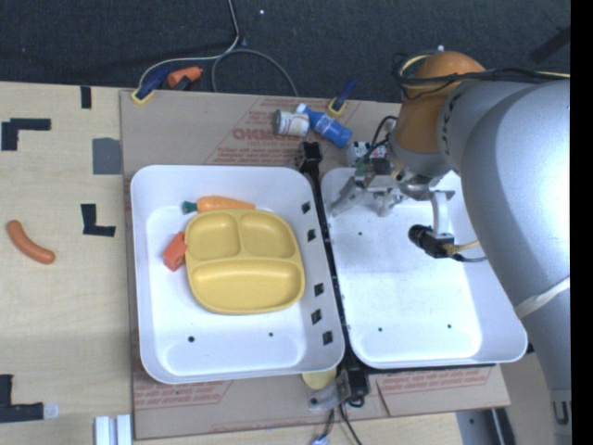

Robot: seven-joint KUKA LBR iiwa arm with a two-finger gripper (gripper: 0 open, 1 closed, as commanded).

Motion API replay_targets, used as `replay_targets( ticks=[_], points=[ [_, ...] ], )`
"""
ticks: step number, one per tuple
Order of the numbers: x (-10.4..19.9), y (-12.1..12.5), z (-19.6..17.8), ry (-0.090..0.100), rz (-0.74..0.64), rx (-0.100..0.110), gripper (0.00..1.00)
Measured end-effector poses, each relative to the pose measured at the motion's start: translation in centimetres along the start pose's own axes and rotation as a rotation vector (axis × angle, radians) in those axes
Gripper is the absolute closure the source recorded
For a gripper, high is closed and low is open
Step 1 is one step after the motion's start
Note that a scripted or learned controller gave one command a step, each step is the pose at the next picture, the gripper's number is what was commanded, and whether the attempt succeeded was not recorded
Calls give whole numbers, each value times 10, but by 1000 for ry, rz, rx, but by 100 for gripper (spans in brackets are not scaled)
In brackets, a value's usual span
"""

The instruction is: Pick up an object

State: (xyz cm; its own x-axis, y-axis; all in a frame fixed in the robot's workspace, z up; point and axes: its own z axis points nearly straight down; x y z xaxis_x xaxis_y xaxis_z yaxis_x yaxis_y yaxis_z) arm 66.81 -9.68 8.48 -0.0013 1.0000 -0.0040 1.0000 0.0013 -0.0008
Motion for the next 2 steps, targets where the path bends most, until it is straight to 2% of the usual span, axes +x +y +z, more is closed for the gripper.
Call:
replay_targets(
  ticks=[1, 2],
  points=[
    [2, -61, -2, 1, 1, -6, 0],
    [-24, -6, -1, 3, -1, -6, 0]
  ],
)
